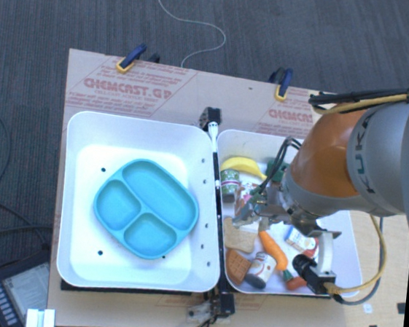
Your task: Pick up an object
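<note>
The right bin (351, 260) holds a heap of small toys. Among them are a yellow banana (242, 165), a small can (230, 184), an orange carrot (274, 249), a brown cracker-like piece (237, 262) and a pale slice (238, 238). My gripper (252, 210) is low over the left middle of this bin, just below the banana and can and above the pale slice. The orange and grey wrist (329, 166) hides much of the bin's middle. I see nothing clearly held.
In the left bin (82, 145) lies a blue divided plate (146, 207). A black clamp (211, 117) stands on the ridge between the bins. Blue and yellow clips (131, 57) pin the cardboard sheet at the back. Cables trail near the right bin's front corner (351, 289).
</note>
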Motion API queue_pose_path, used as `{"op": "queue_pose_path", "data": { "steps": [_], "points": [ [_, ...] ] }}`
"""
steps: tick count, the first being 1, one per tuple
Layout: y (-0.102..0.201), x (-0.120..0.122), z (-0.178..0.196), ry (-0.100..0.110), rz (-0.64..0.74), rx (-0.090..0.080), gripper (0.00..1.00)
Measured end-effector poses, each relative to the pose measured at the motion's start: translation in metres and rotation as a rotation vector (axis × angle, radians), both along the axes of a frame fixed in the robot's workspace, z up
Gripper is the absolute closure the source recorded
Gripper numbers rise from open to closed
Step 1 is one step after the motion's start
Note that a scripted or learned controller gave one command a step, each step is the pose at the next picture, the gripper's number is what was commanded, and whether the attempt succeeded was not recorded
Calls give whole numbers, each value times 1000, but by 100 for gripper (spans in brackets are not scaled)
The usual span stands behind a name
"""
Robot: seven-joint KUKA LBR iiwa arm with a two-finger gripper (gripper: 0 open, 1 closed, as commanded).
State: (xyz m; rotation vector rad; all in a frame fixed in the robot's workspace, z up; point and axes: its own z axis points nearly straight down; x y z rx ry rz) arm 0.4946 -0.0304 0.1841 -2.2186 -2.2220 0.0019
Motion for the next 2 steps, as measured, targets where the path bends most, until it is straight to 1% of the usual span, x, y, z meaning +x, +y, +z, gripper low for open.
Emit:
{"op": "queue_pose_path", "data": {
  "steps": [1, 2],
  "points": [
    [40, 60, 2, -7, -14, -20, 100],
    [64, 51, 0, 0, -2, -2, 100]
  ]
}}
